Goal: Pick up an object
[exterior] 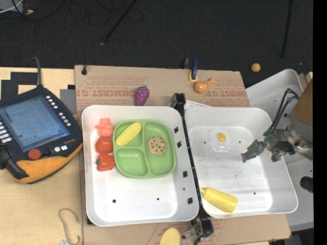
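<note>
So far nothing is picked up. Your gripper hangs over the right bin, fingers spread apart and holding nothing. You could grab the fried egg just left of it, or the yellow bottle at the near edge. Cardboard lies under both bins.

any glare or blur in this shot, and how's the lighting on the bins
Camera view: lighting is even and soft, with the white bins bright but not blown out; the fried egg nearly washes into the right bin's floor; the tool looks slightly soft; the dark floor beyond the bench loses detail.
</note>
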`<state>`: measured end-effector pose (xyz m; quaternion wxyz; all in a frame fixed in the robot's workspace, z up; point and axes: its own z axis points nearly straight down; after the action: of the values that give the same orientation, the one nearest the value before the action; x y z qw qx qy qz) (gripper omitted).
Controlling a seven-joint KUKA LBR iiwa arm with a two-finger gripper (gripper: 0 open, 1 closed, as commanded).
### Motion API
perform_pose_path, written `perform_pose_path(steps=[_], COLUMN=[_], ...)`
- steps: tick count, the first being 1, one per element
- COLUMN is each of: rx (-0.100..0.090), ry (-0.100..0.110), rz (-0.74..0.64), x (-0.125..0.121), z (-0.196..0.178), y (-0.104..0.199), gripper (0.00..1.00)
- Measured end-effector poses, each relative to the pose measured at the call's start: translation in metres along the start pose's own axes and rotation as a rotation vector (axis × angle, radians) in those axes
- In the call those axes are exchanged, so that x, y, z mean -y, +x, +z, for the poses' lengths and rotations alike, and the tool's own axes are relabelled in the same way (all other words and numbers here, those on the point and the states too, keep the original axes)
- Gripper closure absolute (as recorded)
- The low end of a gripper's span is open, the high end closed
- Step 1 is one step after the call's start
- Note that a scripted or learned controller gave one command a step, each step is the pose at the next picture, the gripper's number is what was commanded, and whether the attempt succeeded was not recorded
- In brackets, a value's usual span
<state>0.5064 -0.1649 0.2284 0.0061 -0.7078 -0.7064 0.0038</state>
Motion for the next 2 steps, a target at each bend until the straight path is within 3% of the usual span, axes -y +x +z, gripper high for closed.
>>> perform_pose_path(steps=[1, 2], rx=[0.003, 0.0], ry=[-0.013, -0.007], rz=[-0.002, -0.004], x=[-0.002, -0.009], z=[-0.006, 0.056], y=[0.0, 0.004], gripper=[0.0, 0.0])
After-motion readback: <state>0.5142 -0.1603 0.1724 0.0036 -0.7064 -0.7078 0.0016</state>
